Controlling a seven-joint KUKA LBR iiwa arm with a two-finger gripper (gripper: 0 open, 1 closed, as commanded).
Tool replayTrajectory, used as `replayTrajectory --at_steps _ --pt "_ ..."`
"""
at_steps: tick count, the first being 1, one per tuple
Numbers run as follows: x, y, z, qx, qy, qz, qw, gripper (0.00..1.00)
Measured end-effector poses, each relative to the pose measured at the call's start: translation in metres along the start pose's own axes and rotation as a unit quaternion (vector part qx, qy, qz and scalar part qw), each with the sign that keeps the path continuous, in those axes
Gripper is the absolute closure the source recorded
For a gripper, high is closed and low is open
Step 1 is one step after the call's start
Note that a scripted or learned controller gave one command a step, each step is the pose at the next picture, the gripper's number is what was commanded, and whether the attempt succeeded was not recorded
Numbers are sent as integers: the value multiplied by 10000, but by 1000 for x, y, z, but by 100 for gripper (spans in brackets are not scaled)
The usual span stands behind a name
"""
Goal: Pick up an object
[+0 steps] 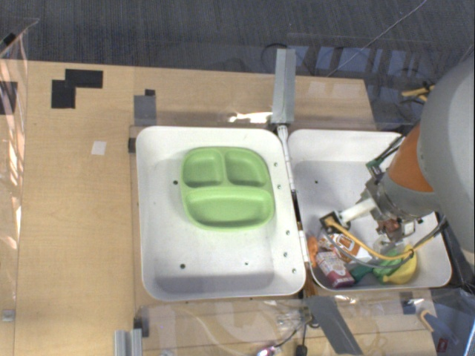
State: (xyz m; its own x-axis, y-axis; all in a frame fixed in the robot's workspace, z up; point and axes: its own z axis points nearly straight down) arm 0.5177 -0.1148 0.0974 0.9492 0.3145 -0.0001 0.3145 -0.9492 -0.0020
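Two shallow white bins (159,221) sit on a wooden bench. One holds a green plastic tray (225,186). A yellow toy banana (401,270) lies in the right bin's near corner, just below the gripper (387,227). It looks light, smooth and slippery, so its middle seems best to pinch.

Grey arm (445,124) reaches from right, wrist bent down, claw (390,232) low.
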Motion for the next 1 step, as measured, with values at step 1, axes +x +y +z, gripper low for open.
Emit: replayTrajectory --at_steps 1 --pt "97 14 9 -26 52 522 9986 0"
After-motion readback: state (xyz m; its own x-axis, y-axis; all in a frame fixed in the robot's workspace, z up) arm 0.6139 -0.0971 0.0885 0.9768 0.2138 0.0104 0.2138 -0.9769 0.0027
